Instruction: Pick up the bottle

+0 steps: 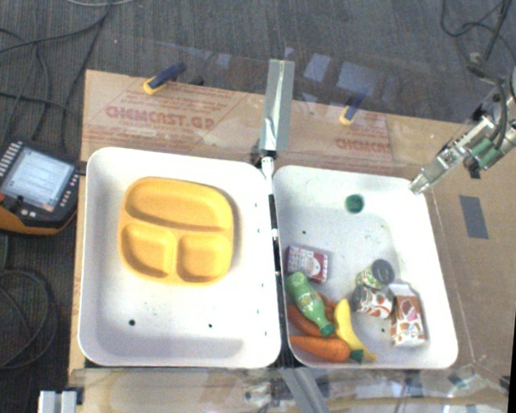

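Nothing is gripped yet: the gripper (421,182) hovers over the right bin's (443,264) far corner (finger state unclear), well apart from the green bottle (310,302); it must approach.

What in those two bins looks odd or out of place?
The green bottle has no cap and lies tipped over on the carrots in the right bin. A small green cap sits alone near that bin's far end, well apart from it.
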`<state>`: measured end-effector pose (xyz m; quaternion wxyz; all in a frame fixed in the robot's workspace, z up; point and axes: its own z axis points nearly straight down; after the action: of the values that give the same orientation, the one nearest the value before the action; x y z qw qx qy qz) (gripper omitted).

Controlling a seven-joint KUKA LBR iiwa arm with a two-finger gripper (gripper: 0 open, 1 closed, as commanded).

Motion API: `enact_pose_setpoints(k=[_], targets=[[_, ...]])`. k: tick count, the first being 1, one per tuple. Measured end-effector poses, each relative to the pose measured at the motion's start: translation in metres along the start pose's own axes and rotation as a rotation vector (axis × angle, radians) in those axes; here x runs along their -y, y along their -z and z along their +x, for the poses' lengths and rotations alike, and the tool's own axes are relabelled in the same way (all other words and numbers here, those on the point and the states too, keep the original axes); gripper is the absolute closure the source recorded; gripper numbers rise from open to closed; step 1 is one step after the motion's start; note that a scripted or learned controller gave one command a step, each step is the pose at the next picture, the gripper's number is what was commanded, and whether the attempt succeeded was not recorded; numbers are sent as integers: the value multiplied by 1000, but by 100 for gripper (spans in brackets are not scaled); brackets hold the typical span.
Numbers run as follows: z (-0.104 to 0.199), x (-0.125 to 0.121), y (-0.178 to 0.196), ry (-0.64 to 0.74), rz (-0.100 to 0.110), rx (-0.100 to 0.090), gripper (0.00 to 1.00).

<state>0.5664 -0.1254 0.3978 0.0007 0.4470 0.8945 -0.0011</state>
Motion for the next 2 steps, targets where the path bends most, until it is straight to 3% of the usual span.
enact_pose_setpoints(k=[1, 2], targets=[[70, -46, -84, -43, 1, -4, 100], [59, -64, 35, -99, 1, -1, 100]])
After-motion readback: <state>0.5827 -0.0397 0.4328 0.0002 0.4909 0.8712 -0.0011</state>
